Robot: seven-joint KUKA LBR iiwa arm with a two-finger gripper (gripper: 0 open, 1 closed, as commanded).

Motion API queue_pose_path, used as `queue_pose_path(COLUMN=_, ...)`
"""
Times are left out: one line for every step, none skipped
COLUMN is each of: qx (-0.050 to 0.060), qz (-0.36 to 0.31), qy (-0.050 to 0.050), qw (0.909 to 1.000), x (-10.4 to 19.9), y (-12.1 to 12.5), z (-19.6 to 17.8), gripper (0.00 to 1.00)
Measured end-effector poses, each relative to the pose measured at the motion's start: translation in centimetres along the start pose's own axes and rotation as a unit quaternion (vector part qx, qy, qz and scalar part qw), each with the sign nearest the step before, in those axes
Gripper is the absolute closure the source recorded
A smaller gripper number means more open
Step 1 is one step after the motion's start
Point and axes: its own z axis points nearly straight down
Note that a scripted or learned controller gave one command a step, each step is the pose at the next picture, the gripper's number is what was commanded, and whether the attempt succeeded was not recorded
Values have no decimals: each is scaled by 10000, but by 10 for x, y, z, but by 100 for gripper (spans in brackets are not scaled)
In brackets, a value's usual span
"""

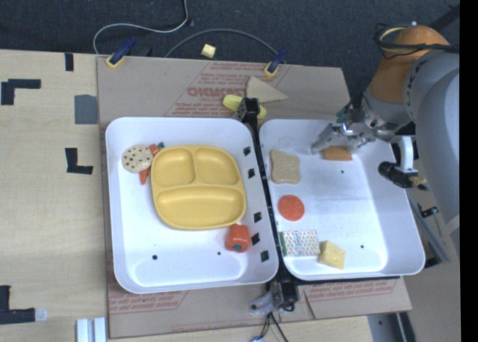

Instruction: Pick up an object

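At the right bin's (388,258) far corner, the pincer (340,135) hangs spread open and empty just above an orange block (337,154), placed to close on it; bread (284,167) lies nearby.

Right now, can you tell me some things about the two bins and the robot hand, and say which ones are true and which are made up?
1. The yellow plate lies in the left bin. True.
2. The hand is over the left bin. False: it is over the right bin, by the orange piece.
3. The red round slice is in the right bin. True.
4. The cookie sits on the yellow plate. False: it lies beside it.
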Motion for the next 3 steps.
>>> queue_pose_path(qx=-31, qz=-19, qy=-50, qw=10000, x=41, y=1, z=-4, gripper=0)
queue_pose_path(qx=-35, qz=-17, qy=-48, qw=10000, x=77, y=2, z=-4, gripper=0)
queue_pose_path(qx=-36, qz=-10, qy=-46, qw=10000, x=91, y=1, z=-4, gripper=0)
